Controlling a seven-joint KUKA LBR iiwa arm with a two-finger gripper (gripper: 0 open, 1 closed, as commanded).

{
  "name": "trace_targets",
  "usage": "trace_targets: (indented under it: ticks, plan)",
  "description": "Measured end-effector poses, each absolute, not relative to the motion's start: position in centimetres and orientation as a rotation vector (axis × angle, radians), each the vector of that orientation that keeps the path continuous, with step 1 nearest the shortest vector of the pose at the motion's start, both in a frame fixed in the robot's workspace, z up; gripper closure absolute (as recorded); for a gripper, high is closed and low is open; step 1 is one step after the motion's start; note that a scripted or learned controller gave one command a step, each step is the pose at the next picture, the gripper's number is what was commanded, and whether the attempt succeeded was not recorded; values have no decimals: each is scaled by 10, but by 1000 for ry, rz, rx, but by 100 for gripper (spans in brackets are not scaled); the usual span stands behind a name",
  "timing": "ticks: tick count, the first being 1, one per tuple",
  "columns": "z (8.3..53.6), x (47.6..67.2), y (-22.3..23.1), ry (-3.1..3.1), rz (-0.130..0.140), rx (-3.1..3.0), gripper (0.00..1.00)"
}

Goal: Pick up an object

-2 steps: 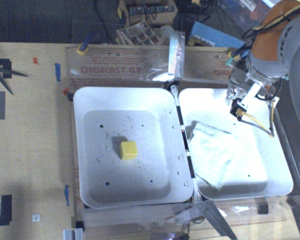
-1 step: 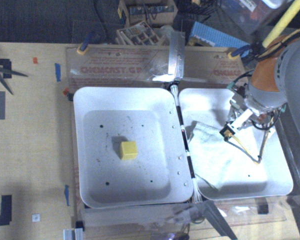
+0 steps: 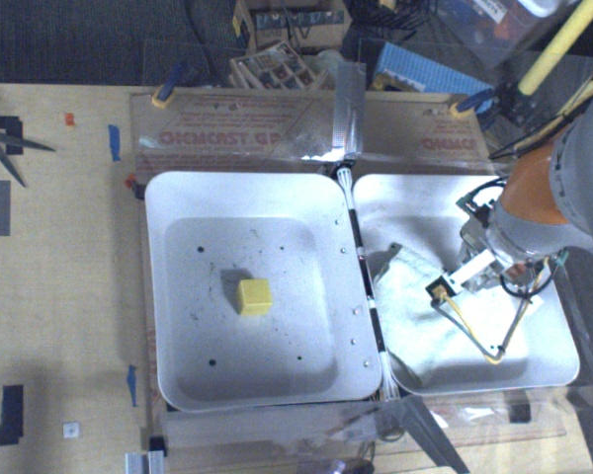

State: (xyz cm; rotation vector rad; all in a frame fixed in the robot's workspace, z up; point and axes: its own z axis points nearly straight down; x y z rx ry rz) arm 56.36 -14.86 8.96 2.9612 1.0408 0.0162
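Yellow block [image 3: 255, 296] sits alone near the middle of the view's left bin [image 3: 183, 200], while the gripper [image 3: 486, 255], its opening impossible to tell, hangs over the right bin [image 3: 539, 361], so it should probably cross over, centre above the block, and descend squarely.

white bins: 2, near bin [image 3: 563, 363] under the pincer [image 3: 471, 255], far bin [image 3: 178, 196] just beside it | yellow cube [image 3: 255, 296]: 1, in the far bin, well apart from the pincer | grey arm [image 3: 578, 176]: 1 | pincer: 1 | counter [image 3: 59, 294]: 1
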Motion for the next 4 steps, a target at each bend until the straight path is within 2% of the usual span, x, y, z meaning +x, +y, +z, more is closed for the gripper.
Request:
trace_targets:
  ticks: [1, 2, 3, 4]
  plan:
    - [103, 498, -140, 1126, -10, 2940, 100]
    - [167, 479, -124, 702, -10, 3065, 100]
    - [181, 480, -66, 1037, -12, 2971, 100]
    - [255, 479, -39, 996, -14, 2982, 100]
